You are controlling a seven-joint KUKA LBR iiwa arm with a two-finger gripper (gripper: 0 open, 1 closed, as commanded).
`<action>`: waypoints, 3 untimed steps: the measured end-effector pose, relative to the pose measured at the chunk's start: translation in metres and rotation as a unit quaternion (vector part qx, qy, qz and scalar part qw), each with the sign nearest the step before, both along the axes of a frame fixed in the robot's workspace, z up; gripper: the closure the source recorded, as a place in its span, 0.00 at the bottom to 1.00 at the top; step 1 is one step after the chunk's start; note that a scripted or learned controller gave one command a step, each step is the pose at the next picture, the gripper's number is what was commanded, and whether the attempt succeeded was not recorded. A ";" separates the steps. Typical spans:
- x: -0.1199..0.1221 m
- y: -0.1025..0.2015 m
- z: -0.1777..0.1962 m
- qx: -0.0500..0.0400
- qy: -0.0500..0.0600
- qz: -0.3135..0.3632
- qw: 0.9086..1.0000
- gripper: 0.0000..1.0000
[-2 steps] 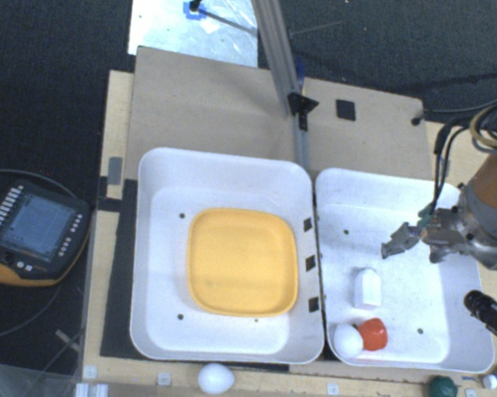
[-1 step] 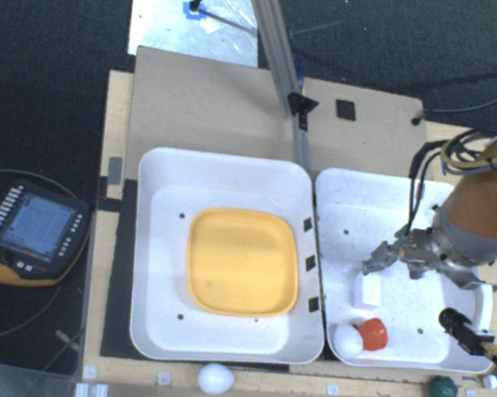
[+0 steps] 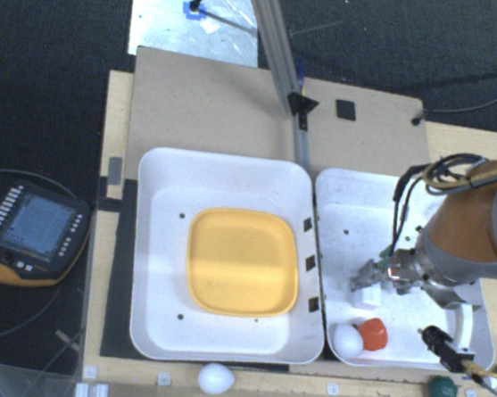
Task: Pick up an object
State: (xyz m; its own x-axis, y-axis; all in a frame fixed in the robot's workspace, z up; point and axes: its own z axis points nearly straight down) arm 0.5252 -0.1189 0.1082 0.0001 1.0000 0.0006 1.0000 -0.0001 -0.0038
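Just below the gripper (image 3: 369, 283), whose grip state I cannot tell, sit an orange object (image 3: 374, 333) and white egg (image 3: 348, 340) near the right bin (image 3: 343, 200) front rim, open floor behind.

We observe even, diffuse overhead lighting. The white bins (image 3: 153, 316) are bright, nearly washed out, with faint shadows along their inner walls. A glare patch (image 3: 195, 11) marks the floor beyond the bench's far edge. Fine detail is soft and grainy throughout.
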 end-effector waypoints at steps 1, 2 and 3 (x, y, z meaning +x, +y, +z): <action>0.000 0.000 -0.019 0.000 -0.002 0.000 1.000 0.00; 0.001 0.000 -0.007 0.000 -0.003 0.000 1.000 1.00; 0.009 0.006 0.048 -0.001 -0.004 0.001 1.000 1.00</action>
State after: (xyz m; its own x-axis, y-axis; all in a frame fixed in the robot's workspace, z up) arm 0.5347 -0.1124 0.1558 -0.0015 1.0000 -0.0005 1.0000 0.0015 0.0051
